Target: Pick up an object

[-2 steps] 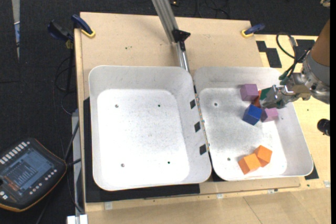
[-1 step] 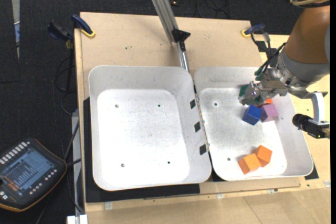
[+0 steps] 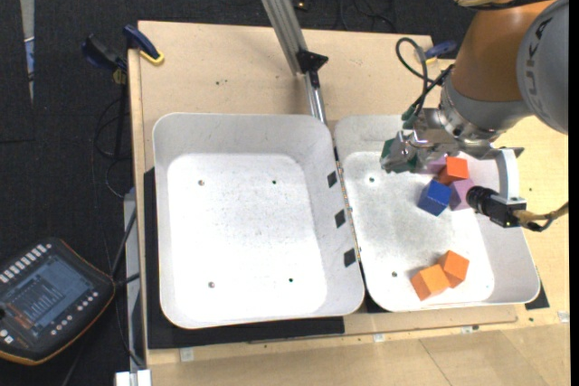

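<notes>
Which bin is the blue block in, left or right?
The right bin. The blue block lies on its floor, beside a pink block, just below the gripper.

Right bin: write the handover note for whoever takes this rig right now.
Gripper: low over the far part of the right bin; I can't tell its finger state or whether it holds anything.
Blocks, all in the right bin: blue block, pink block beside it and an orange block just beyond them, close by the wrist; two more orange blocks touching near the front edge.
Left bin: white, with small dark specks.
Done: no lift visible.
Left: grasp one block and raise it.
</notes>
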`<state>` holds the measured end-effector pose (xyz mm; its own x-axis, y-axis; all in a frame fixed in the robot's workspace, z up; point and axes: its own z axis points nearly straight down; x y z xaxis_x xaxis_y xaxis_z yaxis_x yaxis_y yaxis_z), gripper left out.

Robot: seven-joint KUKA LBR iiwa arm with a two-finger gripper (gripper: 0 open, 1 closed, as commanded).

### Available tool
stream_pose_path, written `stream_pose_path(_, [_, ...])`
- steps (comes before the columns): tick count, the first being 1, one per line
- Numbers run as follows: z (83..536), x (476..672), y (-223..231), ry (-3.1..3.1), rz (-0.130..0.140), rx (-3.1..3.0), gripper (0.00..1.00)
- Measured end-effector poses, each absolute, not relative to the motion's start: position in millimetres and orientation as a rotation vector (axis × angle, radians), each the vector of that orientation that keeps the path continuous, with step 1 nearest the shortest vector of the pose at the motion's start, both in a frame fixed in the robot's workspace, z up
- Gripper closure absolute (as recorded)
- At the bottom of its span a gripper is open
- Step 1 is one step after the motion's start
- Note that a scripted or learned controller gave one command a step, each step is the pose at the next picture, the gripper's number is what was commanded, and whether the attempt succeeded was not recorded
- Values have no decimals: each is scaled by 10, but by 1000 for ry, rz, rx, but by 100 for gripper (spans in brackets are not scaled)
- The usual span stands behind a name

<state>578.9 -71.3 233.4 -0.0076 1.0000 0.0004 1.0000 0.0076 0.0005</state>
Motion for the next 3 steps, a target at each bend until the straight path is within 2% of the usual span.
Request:
stream_pose_path(1, [2253, 6003, -265, 2230, 2, 2213, 100])
stream_pose_path(2, [2267, 6066, 273, 2231, 2, 2213, 100])
stream_pose_path(3, [2382, 6230, 812, 2231, 4, 2212, 100])
